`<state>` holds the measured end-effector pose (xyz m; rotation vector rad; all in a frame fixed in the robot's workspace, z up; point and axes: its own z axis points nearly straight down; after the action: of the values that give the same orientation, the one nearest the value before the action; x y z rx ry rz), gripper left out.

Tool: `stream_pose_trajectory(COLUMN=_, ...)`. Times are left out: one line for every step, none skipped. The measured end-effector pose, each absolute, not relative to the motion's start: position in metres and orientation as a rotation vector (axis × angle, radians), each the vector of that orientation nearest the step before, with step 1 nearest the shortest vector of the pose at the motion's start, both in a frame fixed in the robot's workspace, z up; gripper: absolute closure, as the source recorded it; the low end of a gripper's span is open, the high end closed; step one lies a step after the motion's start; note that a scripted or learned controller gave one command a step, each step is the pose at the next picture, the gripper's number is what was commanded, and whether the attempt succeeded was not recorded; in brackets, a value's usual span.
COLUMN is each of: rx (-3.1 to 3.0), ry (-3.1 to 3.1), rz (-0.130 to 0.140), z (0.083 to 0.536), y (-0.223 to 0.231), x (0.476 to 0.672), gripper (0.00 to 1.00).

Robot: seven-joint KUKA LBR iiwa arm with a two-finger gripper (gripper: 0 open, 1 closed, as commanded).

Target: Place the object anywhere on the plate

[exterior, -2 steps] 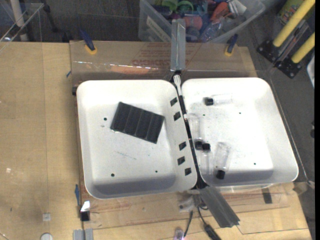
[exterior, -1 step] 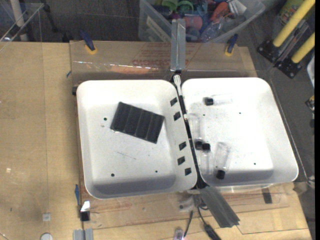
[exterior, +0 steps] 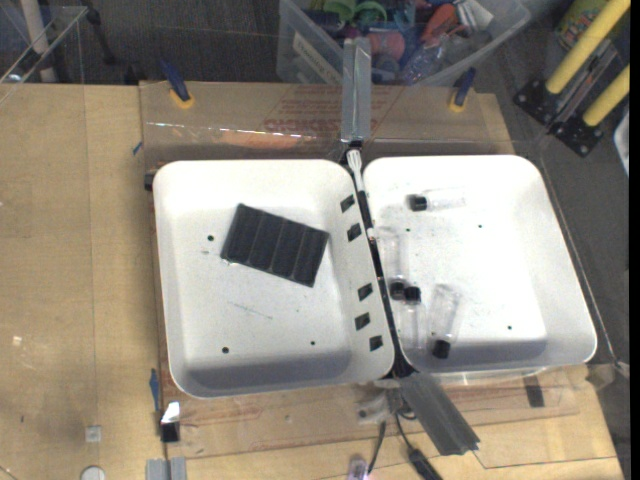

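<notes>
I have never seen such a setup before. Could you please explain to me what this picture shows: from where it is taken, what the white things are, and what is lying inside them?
The picture comes from one fixed camera above a wooden bench, looking down at a slant. The two shallow white trays are bins standing side by side. The left bin holds a dark, flat, ribbed rectangle, which seems to be the plate of the task. The right bin holds several small clear tubes with black caps: one near the top, the others close to the divider between the bins. Behind the bench stands a clear box of colourful toys.
</notes>
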<state>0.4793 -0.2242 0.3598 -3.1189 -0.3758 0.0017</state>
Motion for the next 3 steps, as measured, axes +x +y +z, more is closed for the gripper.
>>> stream_pose_trajectory(rx=-3.112, ry=-0.407, rz=0.006, z=0.3435, y=-0.223, x=0.4796, gripper=1.0)
stream_pose_trajectory(rx=-3.099, ry=-0.493, rz=0.005, z=0.3374, y=-0.2227, x=0.4799, gripper=1.0)
stream_pose_trajectory(rx=-2.721, ry=-1.565, rz=0.002, z=0.3369, y=-0.2239, x=0.4795, gripper=1.0)
